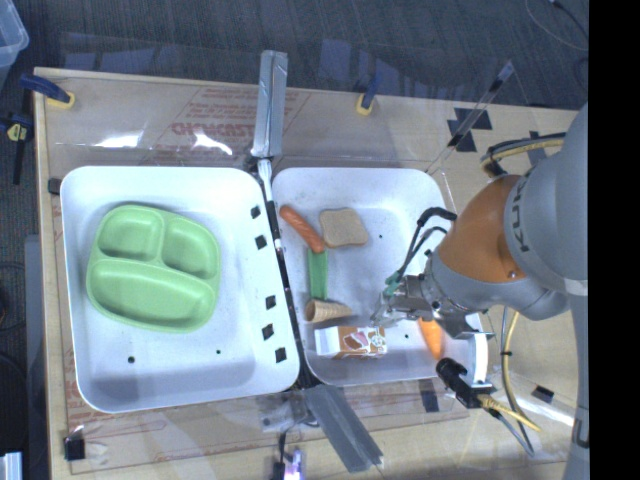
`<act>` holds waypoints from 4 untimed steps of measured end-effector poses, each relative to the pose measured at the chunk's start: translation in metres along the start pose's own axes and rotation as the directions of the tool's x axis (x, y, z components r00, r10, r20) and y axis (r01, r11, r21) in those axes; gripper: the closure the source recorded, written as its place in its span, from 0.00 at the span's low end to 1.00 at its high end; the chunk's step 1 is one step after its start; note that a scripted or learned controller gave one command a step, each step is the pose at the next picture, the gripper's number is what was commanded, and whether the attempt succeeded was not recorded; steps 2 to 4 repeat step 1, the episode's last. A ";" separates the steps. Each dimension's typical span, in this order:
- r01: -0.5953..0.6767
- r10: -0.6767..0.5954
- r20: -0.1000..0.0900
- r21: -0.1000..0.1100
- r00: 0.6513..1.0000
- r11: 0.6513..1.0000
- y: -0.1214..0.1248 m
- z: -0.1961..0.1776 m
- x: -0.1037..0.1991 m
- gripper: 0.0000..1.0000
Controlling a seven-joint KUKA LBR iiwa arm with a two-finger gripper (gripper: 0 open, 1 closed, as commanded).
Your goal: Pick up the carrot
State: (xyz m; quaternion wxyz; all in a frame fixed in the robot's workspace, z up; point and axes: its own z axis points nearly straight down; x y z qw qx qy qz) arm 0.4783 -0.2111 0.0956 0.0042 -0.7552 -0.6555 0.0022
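The carrot (431, 337), a short bright orange piece, lies near the front right corner of the right bin (400, 182). The arm's wrist partly covers its upper end. My gripper (398, 305) hangs low over the bin floor just to the carrot's left. It is between the carrot and a small printed packet (350, 341). I see nothing clearly held by the gripper.
The right bin also holds an orange-red sausage (301, 227), a bread slice (344, 228), a green stick (317, 273) and a wafer cone (327, 312). In the left bin (75, 348) sits a green divided plate (153, 265). A metal bar (270, 98) runs between the bins.
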 end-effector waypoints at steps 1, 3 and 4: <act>-0.118 0.118 0.001 -0.003 0.993 0.993 -0.002 -0.071 0.006 1.00; -0.118 0.118 0.001 -0.003 0.993 0.993 -0.002 -0.071 0.006 1.00; -0.118 0.118 0.001 -0.003 0.993 0.993 -0.002 -0.071 0.006 1.00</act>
